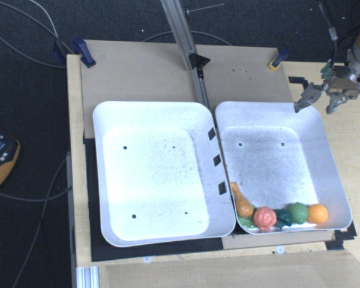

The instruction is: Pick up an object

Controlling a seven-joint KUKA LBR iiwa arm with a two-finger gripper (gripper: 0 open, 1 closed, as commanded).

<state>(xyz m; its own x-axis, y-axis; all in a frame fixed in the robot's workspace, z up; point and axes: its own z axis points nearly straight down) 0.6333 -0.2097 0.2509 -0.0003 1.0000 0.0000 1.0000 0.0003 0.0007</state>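
Observation:
My gripper [317,105] hangs at the far right, over the back right corner of the right bin [270,155]. Its two fingers are spread apart with nothing between them. Along the right bin's front edge lie several toy foods: an orange carrot-shaped piece [240,201], a pink ball [264,217], a green ball [298,211] and an orange ball [318,213]. They lie well in front of the gripper, at the opposite end of the bin.
The left bin [150,173] sits beside the right one, with small black clips [216,159] between them. A metal pole [180,29] slants across the back of the bench. Blue and yellow clamps [84,51] hold the board's back corners.

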